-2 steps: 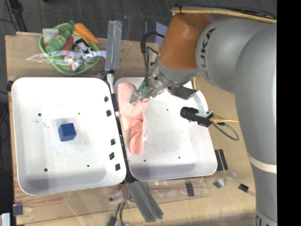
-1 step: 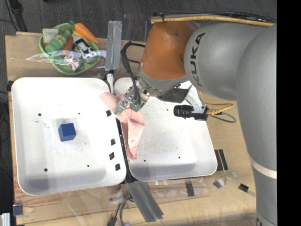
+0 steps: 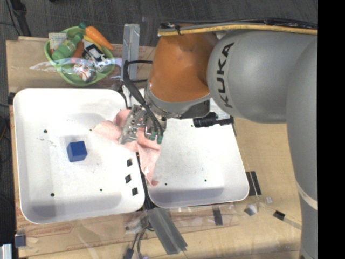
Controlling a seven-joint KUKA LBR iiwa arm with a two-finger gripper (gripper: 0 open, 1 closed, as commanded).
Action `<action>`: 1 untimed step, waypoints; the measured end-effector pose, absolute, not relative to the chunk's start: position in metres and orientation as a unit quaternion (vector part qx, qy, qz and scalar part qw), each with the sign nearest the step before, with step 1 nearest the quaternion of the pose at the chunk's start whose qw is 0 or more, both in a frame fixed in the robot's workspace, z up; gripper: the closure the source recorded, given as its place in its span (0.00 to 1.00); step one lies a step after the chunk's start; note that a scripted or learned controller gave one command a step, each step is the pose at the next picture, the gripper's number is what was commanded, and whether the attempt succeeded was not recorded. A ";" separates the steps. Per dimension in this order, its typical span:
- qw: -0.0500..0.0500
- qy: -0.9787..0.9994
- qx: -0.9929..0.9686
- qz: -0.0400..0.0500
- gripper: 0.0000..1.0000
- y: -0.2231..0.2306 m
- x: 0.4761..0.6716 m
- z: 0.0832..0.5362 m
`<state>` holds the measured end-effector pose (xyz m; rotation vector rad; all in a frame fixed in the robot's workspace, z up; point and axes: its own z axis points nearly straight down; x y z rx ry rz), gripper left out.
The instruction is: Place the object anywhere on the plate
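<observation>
Arm [image 3: 242, 69] bulk hides much of the right bin [image 3: 215, 171]; gripper [image 3: 136, 127] state unreadable, seemingly over pink cloth [image 3: 145, 144].

A robotics lab, by the look of it: a big grey KUKA arm [image 3: 259, 63] over a wooden bench [image 3: 259, 144] with taped-down white bins [image 3: 32, 144], loose cables, and a green bowl [image 3: 81, 55] of toy food

My arm [image 3: 259, 63] is grey with an orange band [image 3: 180, 63]. Both bins [image 3: 32, 144] are plain white; a solid blue cube [image 3: 77, 150] sits in one, and a pale pink cloth [image 3: 145, 144] drapes between them. The bowl [image 3: 81, 77] is green.
</observation>
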<state>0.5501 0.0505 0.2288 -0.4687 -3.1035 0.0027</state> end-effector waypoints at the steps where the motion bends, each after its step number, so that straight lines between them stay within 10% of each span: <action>1: 0.002 -1.000 0.002 0.001 1.00 0.093 0.528 0.240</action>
